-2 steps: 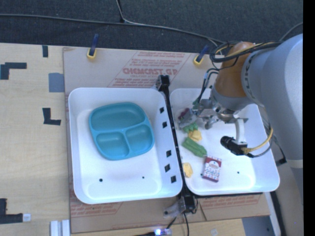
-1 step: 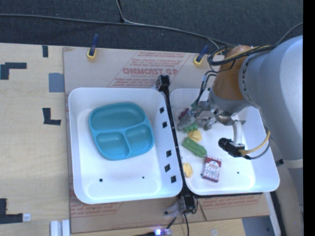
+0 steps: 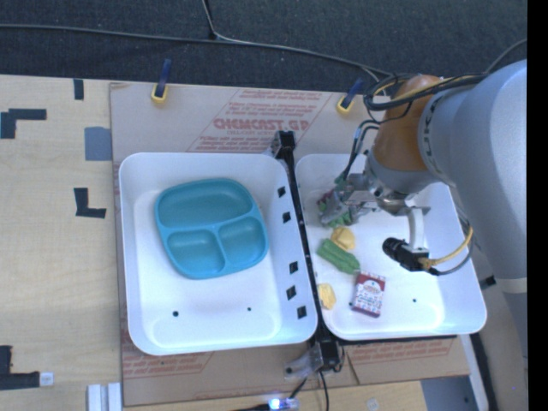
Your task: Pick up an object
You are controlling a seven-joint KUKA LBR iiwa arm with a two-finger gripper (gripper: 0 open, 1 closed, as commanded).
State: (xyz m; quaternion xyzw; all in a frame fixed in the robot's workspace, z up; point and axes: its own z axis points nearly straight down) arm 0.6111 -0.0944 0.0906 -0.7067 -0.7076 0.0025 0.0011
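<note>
From above, the gripper (image 3: 336, 205) hangs low in the right bin (image 3: 454, 315), just over a pale yellow piece (image 3: 343, 238); whether its jaws are wide or narrow cannot be told. Nearby lie a green piece (image 3: 337, 256) and a red packet (image 3: 369, 294). A blue divided tray (image 3: 211, 226) sits in the left bin (image 3: 145, 315).

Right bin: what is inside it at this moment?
The right bin holds a green piece, two yellow pieces and a small red packet. The gripper and arm cover its upper part.

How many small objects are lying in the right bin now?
4: a yellow piece just below the gripper, a green piece under it, a red packet lower right, a yellow piece at the left wall. The arm may hide more.
</note>
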